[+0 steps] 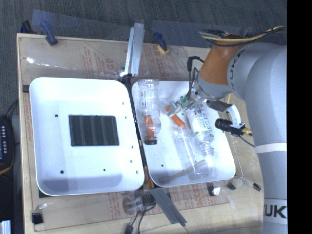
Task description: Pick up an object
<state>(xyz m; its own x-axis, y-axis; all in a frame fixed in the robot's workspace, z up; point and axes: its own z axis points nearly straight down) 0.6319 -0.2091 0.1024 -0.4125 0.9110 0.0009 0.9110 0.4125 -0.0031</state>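
The right bin point(161, 177) holds several clear plastic things. A clear bottle point(149, 112) with an orange-brown end lies along the bin's left wall. A labelled clear bottle point(200, 123) lies right of the middle. A long clear tube point(192, 156) stretches toward the bin's front right. Small orange pieces point(176, 117) lie between the bottles. My gripper point(185, 103) reaches down from the orange-banded wrist point(214, 67) to the bin's upper middle, just above the labelled bottle's top and the orange pieces.
The left bin point(48, 101) holds a dark ribbed rectangle point(93, 130) on its floor. A metal divider bar point(134, 48) rises behind the gap between the bins. The grey arm point(265, 106) covers the right side. Blue clamps point(48, 33) sit at the bench's back edge.
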